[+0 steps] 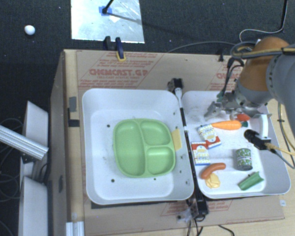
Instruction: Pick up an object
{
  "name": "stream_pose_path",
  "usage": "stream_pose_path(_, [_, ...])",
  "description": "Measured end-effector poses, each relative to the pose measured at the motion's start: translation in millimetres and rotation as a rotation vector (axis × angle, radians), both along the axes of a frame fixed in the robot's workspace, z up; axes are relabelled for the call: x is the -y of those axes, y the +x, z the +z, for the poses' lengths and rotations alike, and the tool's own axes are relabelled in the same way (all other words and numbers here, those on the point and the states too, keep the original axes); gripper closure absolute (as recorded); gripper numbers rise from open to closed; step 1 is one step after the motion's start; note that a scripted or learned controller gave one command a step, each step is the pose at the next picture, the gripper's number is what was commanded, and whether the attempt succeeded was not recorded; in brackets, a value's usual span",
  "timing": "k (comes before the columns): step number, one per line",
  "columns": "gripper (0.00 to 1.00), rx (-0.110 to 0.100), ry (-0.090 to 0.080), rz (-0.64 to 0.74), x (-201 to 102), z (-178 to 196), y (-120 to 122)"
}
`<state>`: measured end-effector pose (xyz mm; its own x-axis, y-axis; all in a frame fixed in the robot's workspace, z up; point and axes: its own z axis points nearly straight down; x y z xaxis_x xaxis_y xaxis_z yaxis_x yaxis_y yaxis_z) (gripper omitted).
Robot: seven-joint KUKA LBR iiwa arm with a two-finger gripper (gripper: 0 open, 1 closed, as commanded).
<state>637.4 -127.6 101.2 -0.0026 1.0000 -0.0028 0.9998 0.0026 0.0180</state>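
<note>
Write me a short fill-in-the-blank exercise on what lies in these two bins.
1. The divided plate in the left bin is ____ in colour.
2. The carrot lies in the ____ bin.
3. The tool hangs over the ____ bin's far end.
4. The plate has ____ compartments.

Missing words: green; right; right; three

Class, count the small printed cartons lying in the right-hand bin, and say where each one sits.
2. One small carton lies near the bin's middle, just left of the carrot. The other carton lies below it, above the sausage. The arm may hide more.
</note>
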Motion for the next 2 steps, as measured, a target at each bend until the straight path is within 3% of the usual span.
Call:
stream_pose_path(1, [0.00,-0.017,0.003,0.001,-31,-17,-4])
stream_pose_path(2, [0.00,-0.018,0.003,-0.002,-14,-17,-84])
